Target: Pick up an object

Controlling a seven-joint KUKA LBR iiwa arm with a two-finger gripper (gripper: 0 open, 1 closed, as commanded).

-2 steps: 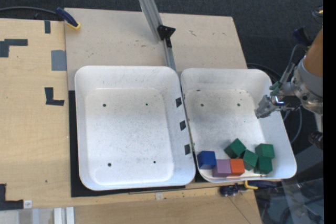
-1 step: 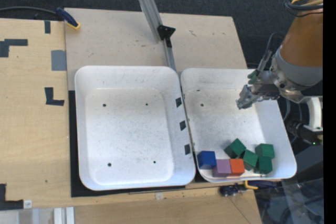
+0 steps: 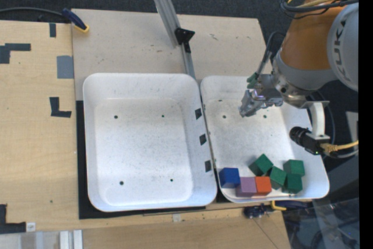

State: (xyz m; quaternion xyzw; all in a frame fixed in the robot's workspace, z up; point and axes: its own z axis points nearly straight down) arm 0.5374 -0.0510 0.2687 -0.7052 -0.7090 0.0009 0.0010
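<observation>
Several small blocks lie along the near edge of the right bin (image 3: 233,131): a blue cube (image 3: 229,176), a purple block (image 3: 247,185), an orange block (image 3: 263,185) and three green blocks (image 3: 263,164), (image 3: 277,175), (image 3: 294,168). My gripper (image 3: 249,109) hangs over the far half of the right bin, well above and behind the blocks. Nothing shows between its fingers.
The left bin (image 3: 143,137) sits beside the right one, with a shared rim between them. A slanted metal pole (image 3: 166,6) runs from the top down to the bins' far edge. The arm's orange and grey body (image 3: 320,32) overhangs the right bin's far right corner.
</observation>
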